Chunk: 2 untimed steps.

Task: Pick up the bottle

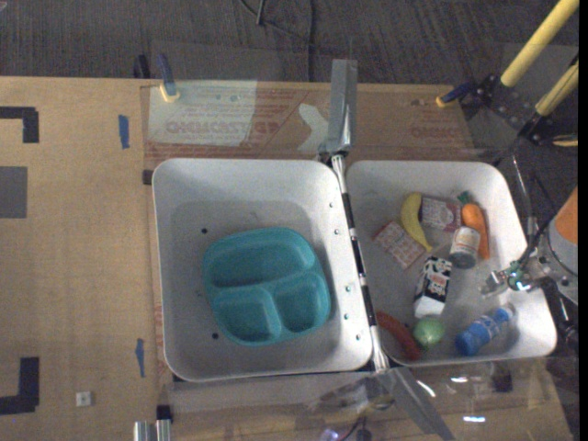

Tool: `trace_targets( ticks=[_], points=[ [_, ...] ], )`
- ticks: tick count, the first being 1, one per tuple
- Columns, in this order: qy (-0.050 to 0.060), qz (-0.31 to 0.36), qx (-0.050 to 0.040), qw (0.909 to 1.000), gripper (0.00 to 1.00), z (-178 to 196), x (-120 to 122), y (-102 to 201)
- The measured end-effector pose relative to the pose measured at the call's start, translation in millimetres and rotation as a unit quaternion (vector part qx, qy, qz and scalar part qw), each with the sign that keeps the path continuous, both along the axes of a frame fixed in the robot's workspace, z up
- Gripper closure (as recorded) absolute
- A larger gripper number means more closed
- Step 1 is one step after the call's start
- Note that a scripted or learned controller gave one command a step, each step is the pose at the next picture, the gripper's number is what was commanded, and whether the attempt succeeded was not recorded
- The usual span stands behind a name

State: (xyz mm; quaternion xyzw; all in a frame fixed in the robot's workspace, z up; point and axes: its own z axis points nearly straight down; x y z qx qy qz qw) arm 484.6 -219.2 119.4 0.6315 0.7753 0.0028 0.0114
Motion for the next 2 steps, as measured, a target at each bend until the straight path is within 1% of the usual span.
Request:
trace_targets(
  ticks=[1,2],
  points=[
    [-0.002,-0.001,-0.0008,1.0000,1.00,10,0,-1],
    [0.009,-0.116,0.0056,0.9932,1.00,56,14,56]
  ],
)
